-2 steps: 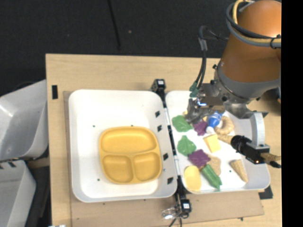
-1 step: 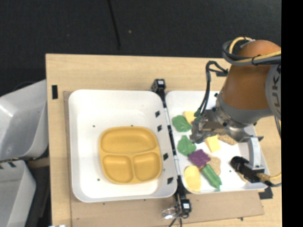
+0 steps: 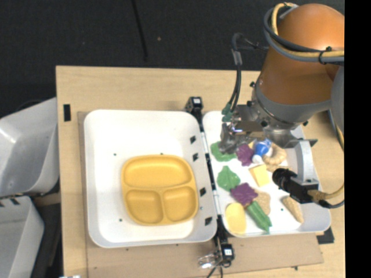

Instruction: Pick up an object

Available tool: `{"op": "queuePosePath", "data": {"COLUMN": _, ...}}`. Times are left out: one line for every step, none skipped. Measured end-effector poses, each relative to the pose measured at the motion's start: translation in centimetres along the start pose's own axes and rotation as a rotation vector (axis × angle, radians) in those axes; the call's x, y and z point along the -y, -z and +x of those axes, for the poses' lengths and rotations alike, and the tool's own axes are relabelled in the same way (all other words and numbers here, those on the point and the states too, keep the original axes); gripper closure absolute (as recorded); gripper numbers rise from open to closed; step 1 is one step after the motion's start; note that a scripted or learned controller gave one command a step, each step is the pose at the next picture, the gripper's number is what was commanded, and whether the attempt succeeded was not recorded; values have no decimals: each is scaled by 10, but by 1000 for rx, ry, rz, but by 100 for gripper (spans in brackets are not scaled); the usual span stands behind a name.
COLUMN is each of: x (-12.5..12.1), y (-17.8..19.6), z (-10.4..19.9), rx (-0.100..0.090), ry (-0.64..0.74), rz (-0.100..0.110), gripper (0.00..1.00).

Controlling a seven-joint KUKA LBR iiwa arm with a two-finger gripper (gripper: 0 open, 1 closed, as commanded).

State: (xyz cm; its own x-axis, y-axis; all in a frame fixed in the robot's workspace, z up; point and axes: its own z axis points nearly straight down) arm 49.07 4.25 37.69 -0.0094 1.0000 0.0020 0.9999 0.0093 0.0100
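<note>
Bench [image 3: 133, 86]: a light wooden top is seen, bearing two shallow white bins side by side.
Left bin [image 3: 98, 155]: one yellow tray [image 3: 159, 189] is held, lying flat near the bin's middle, with one wide compartment on the far side and two smaller ones on the near side.
Right bin [image 3: 316, 219]: a cluster of small toy foods is held; the far part is covered by the arm.
Arm [image 3: 301, 57]: it is seen reaching in from the right, its orange band above the wrist, positioned over the far part of the right bin.
Gripper [image 3: 235, 133]: it is located low over the far left corner of the right bin, just above a green piece [image 3: 220, 151]. Whether the gripper is spread or closed cannot be told; nothing is seen held.
Far cluster: a purple piece [image 3: 244, 154], a blue piece [image 3: 262, 149] and a yellow block [image 3: 260, 176] are grouped just right of the gripper.
Middle: a second green piece [image 3: 227, 178] and purple grapes [image 3: 244, 194] are found close together.
Near edge: a yellow lemon [image 3: 235, 218] and a green pod [image 3: 258, 216] lie side by side; a tan wedge [image 3: 293, 208] lies to their right.
</note>
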Motion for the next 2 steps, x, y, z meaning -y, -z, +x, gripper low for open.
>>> {"op": "queuePosePath", "data": {"x": 2, "y": -57, "z": -15, "rx": 3, "ry": -10, "rz": 12, "gripper": 100}}
{"op": "queuePosePath", "data": {"x": 0, "y": 66, "z": -51, "rx": 3, "ry": -10, "rz": -7, "gripper": 100}}
